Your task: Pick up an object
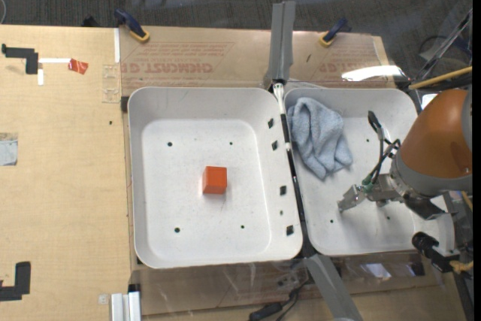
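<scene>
An orange-red cube (215,180) sits near the middle of the left bin (150,162). A crumpled grey-blue cloth (319,135) lies in the upper left part of the right bin (331,237). My gripper (349,199) reaches in from the right and hangs low over the right bin's floor. It is just below and to the right of the cloth and apart from it. The arm's orange band (449,133) rises above the bin's right side. The cube is far to the gripper's left, beyond the wall between the bins.
The rims of the two bins meet at a ridge (287,162) with black clips. Behind the bins, clamps (134,25) (331,32) hold down brown cardboard (195,60). A wooden board (60,162) lies to the left. Cables and arm parts (436,248) crowd the right bin's lower right corner.
</scene>
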Tool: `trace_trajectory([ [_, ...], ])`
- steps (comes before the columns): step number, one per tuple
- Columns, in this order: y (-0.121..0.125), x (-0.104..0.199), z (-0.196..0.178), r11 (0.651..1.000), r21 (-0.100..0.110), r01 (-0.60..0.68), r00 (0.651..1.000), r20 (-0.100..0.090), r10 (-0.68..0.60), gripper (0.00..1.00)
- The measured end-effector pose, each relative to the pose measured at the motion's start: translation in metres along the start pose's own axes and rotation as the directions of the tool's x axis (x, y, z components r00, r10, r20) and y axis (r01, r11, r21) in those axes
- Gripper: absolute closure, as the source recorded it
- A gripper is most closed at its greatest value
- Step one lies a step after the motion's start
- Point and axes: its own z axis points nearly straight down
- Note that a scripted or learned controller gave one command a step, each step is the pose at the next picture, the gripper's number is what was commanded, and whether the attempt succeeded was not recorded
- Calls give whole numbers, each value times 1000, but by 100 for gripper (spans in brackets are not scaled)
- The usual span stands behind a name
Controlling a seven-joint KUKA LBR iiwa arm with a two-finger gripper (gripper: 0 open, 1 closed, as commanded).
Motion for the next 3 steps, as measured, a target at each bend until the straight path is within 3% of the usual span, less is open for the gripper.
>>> trace_trajectory([
  [1, 79, 39, -99, 961, 2, -275, 961, 1, 275, 0],
  [2, 166, 52, -114, 971, 1, -239, 971, 3, 239, 0],
  [3, 138, 100, -99, 958, 3, -286, 958, 2, 285, 0],
])
